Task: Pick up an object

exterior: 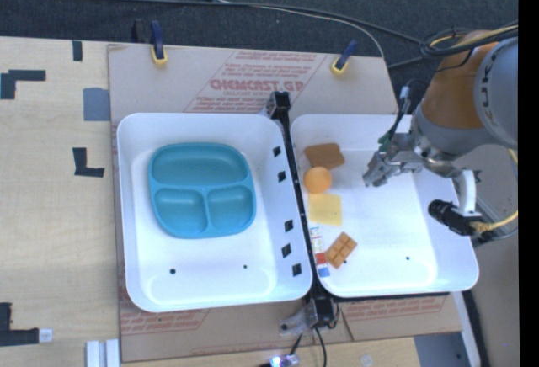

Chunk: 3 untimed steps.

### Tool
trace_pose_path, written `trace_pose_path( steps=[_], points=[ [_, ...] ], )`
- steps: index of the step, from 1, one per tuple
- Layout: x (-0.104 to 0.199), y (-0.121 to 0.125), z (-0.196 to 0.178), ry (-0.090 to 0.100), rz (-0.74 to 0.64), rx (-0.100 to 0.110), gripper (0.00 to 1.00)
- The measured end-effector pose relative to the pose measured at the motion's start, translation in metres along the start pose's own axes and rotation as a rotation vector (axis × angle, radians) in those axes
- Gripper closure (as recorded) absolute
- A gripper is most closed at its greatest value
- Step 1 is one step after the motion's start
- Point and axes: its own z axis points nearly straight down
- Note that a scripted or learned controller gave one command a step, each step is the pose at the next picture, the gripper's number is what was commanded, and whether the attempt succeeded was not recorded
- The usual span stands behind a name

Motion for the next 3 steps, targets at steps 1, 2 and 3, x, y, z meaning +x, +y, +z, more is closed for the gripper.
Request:
trace_pose_path(
  steps=[1,2,3],
  points=[
    [0.000,0.001,-0.051,0.000,0.000,0.001,1.00],
    [0.054,0.003,-0.043,0.002,-0.004,0.007,1.00],
    [0.111,-0.009,-0.046,0.003,-0.005,0.007,1.00]
  ],
)
